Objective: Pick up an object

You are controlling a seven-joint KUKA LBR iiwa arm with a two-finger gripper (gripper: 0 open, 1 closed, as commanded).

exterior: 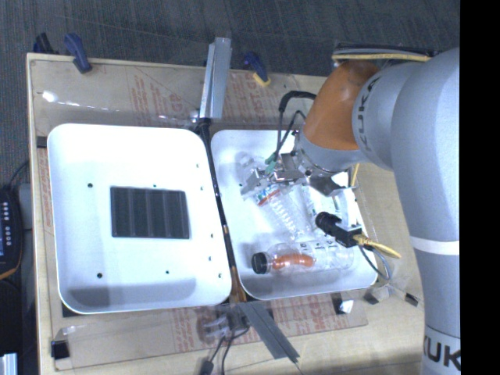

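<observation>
Slippage is looming: pincer point(268, 180), width I cannot tell, is hanging over a slick clear bottle point(291, 212) at eleven o'clock in the right bin point(244, 250).

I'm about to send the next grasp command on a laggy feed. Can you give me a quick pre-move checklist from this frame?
1. Gripper is over the right bin: ok.
2. A target is close by: the clear ribbed bottle lies right next to the gripper: ok.
3. Anything already in the gripper: cannot tell, as clutter hides it.
4. The black-capped bottle lies flat near the front wall, apart from the gripper: ok.
5. The left bin holds a dark slatted panel, away from the arm: ok.
</observation>
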